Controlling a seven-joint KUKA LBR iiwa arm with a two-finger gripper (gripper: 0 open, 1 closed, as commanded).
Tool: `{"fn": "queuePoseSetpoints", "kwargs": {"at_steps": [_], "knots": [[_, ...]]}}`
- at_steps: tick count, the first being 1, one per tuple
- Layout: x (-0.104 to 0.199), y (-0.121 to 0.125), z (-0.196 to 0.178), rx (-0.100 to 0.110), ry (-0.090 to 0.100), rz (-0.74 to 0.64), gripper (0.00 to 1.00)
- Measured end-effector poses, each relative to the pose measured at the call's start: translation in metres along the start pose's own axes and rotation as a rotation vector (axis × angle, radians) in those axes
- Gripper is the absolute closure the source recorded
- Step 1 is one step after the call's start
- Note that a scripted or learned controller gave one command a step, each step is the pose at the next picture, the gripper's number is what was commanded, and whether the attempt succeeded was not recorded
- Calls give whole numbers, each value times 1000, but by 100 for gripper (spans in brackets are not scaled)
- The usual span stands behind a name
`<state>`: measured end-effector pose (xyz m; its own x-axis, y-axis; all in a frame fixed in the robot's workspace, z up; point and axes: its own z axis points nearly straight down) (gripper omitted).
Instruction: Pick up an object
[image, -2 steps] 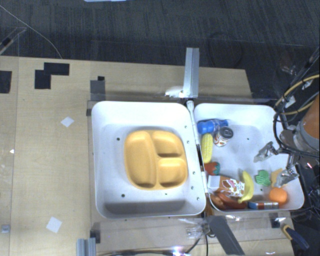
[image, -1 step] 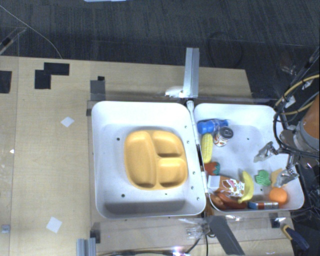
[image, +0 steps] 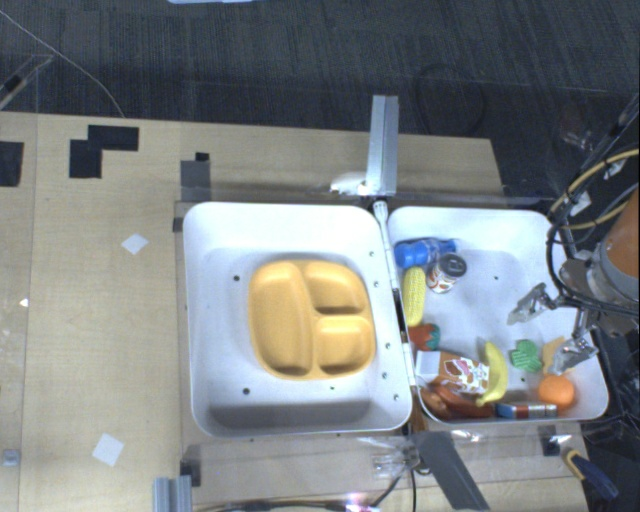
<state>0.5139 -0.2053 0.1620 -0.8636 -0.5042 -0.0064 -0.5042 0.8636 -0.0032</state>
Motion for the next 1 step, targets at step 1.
{"fn": "queuePoseSetpoints", "kwargs": {"at_steps": [1], "knots": [[0,0,0,0,0,0,0]]}}
